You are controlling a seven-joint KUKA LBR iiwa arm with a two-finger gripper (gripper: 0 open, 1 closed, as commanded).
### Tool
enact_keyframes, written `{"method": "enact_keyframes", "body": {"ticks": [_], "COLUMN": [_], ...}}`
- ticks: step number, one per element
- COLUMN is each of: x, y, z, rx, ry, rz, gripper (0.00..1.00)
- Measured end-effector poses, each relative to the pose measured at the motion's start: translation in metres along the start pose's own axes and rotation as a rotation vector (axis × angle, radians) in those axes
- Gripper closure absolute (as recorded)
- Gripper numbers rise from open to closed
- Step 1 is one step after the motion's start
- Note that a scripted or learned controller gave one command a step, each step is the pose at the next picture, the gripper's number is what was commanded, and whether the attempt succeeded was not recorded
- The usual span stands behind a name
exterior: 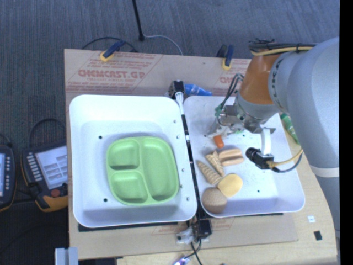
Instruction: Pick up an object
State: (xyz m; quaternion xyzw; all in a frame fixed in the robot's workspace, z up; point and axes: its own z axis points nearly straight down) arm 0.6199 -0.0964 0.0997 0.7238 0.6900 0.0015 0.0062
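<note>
The right bin [276, 200] holds several toy foods. A small orange piece [219, 141] lies near its middle, with a tan hot-dog bun [231, 157] just below it. A ridged beige cone-like piece [208, 171], a yellow lump [230, 185] and a brown round piece [214, 199] sit toward the front left corner. My gripper [222, 128] hangs low in this bin, directly behind the orange piece and close to it. I see nothing held in it. The arm's orange band [256, 84] and grey body cover the bin's far right side.
The left bin [88, 120] holds a green divided plate [142, 170]. A blue object [196, 89] lies behind the bins by the dividing rim. A green item [290, 128] peeks out beside the arm. A black cable [276, 163] loops over the right bin.
</note>
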Motion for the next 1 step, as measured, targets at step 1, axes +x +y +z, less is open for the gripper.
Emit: {"method": "enact_keyframes", "body": {"ticks": [1], "x": [0.0238], "y": [-0.0502], "z": [-0.1411], "rx": [0.009], "ry": [0.005], "rz": [0.026], "gripper": [1.00]}}
